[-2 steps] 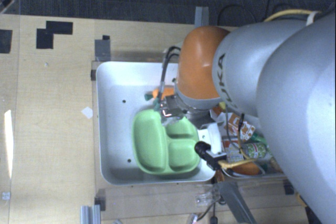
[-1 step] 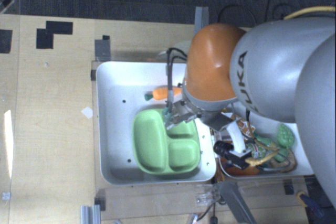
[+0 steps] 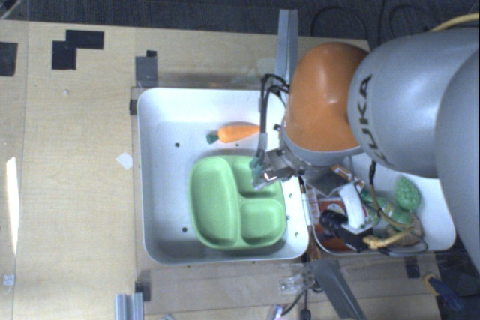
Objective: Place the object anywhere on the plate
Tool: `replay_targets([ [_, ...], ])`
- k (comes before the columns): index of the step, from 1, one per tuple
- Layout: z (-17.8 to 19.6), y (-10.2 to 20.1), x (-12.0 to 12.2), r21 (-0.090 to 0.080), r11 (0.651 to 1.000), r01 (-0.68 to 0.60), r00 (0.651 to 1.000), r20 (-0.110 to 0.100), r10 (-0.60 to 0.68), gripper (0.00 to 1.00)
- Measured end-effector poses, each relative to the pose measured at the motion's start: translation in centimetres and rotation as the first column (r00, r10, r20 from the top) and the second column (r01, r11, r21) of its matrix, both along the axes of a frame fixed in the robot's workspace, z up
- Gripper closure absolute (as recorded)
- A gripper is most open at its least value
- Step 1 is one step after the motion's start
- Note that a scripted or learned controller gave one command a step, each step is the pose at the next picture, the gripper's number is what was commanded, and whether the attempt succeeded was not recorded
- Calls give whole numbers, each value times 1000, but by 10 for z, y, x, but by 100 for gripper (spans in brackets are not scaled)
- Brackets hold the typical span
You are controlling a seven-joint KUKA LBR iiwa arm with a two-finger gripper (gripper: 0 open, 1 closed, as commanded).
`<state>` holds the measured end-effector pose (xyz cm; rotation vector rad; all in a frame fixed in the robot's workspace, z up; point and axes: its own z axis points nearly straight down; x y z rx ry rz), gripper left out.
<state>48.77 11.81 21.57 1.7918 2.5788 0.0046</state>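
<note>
A light green divided plate (image 3: 229, 202) lies in the left white bin (image 3: 161, 161), toward its front right. An orange toy carrot (image 3: 235, 133) with a green tip lies on the bin floor just behind the plate. My gripper (image 3: 264, 174) hangs over the plate's back right corner, below the big orange wrist band. The carrot is apart from it, up and to the left.
The grey arm covers most of the right bin (image 3: 442, 232). There I see a green object (image 3: 407, 193), a yellow piece, and red, black and white items (image 3: 346, 215). A metal post (image 3: 287, 37) stands behind the bins.
</note>
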Motion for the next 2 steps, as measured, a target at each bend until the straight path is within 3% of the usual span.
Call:
replay_targets([
  [1, -31, -10, 0, 0, 1000, 4, 1000, 0, -4, 100],
  [2, -23, -39, 0, 0, 977, 215, 977, 1, -215, 100],
])
